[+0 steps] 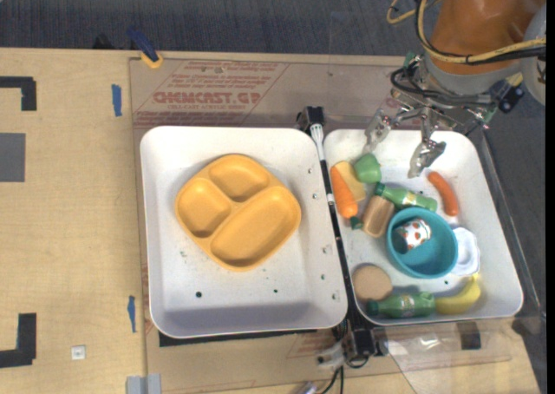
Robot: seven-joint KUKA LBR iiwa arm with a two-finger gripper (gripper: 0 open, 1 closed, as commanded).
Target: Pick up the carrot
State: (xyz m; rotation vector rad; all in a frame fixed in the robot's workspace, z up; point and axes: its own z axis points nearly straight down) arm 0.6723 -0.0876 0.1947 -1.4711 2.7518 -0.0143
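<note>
Carrot lies at the left edge of your right bin, beside a green pepper. Your end effector hovers above the bin's far end, fingers apart, holding nothing.

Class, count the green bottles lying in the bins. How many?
2, both in the right bin: one green bottle above the blue bowl, another along the near edge. Others may be hidden.

Robot lab: taped bench, white bins.
</note>
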